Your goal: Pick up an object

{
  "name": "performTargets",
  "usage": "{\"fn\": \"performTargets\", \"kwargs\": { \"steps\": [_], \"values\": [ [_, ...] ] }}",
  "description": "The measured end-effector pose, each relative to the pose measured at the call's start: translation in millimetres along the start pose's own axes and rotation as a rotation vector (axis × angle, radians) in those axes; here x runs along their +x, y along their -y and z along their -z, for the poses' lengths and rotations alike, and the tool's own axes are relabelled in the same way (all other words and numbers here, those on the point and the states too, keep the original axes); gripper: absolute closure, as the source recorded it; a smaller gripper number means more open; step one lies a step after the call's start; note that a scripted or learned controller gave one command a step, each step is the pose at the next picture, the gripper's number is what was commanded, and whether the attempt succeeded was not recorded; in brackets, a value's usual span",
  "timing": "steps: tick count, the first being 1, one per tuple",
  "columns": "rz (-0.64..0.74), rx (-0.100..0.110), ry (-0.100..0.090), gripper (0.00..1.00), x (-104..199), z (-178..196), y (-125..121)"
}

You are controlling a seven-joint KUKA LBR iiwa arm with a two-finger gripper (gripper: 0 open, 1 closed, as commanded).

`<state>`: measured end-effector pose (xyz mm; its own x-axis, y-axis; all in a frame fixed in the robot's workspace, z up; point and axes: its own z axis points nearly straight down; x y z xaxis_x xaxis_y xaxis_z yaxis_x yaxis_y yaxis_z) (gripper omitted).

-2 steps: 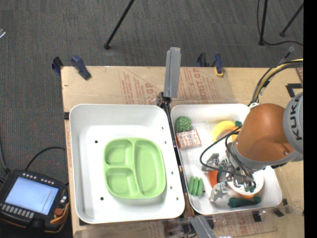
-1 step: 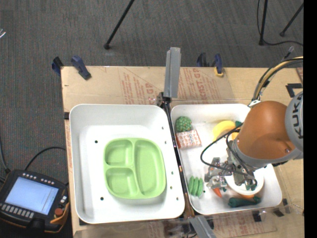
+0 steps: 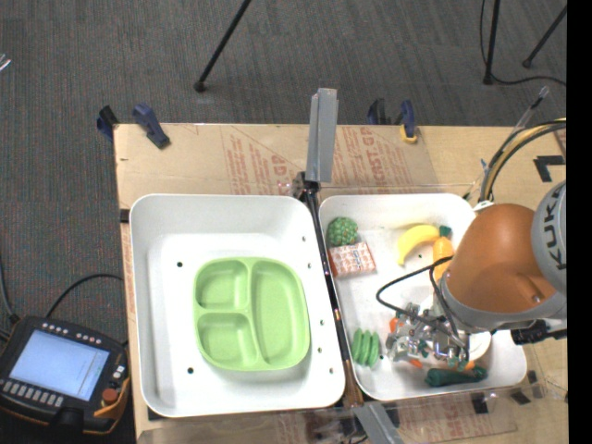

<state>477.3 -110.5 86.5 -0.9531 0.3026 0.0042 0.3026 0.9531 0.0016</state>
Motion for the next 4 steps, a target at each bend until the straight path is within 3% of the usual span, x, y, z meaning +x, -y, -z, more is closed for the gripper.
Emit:
{"fn": "performTargets", "kwargs": {
  "steps": [1, 2, 3, 4],
  "values": [
    [-0.4, 0.001, 0.002, 1.0, -30.5, 0.2, -7.5],
    [-0.36, -0.004, 0.015, 1.0, 1.4, 159.1, -33.7],
    [-0.346, 0.001, 0.001, 1.0, 3.5, -0.7, -21.8],
    [-0.437, -0.007, 0.017, 1.0, 8.7, 189.5, -66.8]
  ]
}}
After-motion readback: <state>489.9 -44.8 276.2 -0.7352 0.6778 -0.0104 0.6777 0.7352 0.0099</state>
